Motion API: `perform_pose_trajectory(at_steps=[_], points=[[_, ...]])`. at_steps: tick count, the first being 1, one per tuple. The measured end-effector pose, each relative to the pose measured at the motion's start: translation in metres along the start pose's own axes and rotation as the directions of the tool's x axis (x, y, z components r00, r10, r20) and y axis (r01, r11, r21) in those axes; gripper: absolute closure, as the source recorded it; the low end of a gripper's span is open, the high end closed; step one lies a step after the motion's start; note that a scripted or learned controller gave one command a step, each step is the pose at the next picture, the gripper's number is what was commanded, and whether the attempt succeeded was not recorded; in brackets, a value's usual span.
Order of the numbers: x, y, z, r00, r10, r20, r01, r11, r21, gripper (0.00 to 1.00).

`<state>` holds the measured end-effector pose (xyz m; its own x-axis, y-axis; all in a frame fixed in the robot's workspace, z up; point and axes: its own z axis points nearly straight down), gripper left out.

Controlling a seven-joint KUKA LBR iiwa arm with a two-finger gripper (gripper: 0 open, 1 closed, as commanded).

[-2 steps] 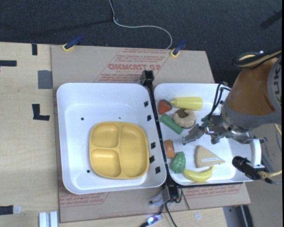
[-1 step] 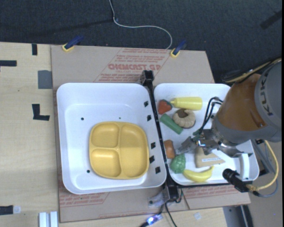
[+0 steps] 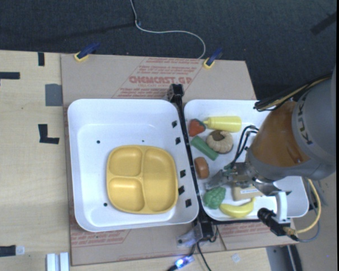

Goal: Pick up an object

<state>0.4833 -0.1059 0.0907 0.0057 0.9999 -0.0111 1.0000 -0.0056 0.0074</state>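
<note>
1. Two shallow white bins sit side by side on a sheet of cardboard [image 3: 158, 78] that lies on the table [image 3: 22, 151]; their inner walls meet along a dark divider [image 3: 183, 145].
2. The left bin [image 3: 82, 123] carries one thing: a yellow divided plate [image 3: 142, 179] with three compartments, lying flat a little toward the bin's near edge and right of its middle. Nothing lies in the plate's compartments.
3. The right bin [image 3: 243, 106] carries the toy food, gathered along its left side by the divider.
4. At that bin's far left corner lies a red and orange carrot-like piece [image 3: 196, 127], with a yellow bottle [image 3: 222, 122] lying on its side just to the right of it.
5. Just nearer than the bottle sits a tan, mushroom-like piece [image 3: 220, 141], touching a green stick-shaped vegetable [image 3: 204, 147] that slants along its left.
6. Nearer still, against the divider, is a small brown oval piece [image 3: 201, 167].
7. In the bin's near left corner sits a green leafy piece [image 3: 214, 197], and a yellow banana [image 3: 237, 209] lies along the near edge just right of it. A small pale piece [image 3: 241, 192] rests just beyond the banana.
8. The arm [image 3: 296, 134] reaches over the right bin from the table's right edge, and the pincer [image 3: 223, 178] hangs low between the brown oval and the green leafy piece; whether it is apart or together I cannot tell, and nothing shows clamped in it.
</note>
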Motion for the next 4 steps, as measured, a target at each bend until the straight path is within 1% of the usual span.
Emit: perform_pose_trajectory(at_steps=[1,2,3,4], points=[[0.002,0.001,-0.013,1.000,-0.003,-0.003,0.003,1.000,-0.002,1.00],[-0.008,0.004,-0.061,1.000,-0.006,-0.011,0.006,1.000,0.006,1.00],[-0.012,0.006,-0.123,1.000,-0.007,-0.010,0.007,1.000,0.004,1.00],[-0.011,0.006,-0.134,1.000,-0.007,-0.011,0.007,1.000,0.008,1.00]])
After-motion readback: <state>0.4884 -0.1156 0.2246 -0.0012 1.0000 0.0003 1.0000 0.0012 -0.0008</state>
